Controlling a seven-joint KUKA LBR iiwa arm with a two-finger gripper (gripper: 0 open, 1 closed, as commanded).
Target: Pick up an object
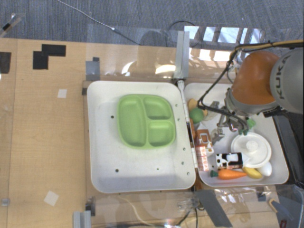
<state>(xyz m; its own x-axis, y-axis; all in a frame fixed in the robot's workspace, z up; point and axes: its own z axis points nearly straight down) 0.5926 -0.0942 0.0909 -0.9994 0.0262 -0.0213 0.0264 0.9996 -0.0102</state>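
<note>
On the left we see the wooden desk [42, 141] with black markers at its far edge. Next comes the left bin [102, 175], holding a green divided plate [145, 120] flat at its middle, likely as a place to set things down. In the right bin [280, 172] the pickable clutter sits packed along the near and left walls: a green ball [195, 115], a small carton [204, 149], a carrot [232, 174], a banana [252, 173] and a white cup [251, 148]. The claw [228, 126] hangs low over this bin just far of the cup; we cannot tell its state. Grey carpet lies beyond the desk.
</note>
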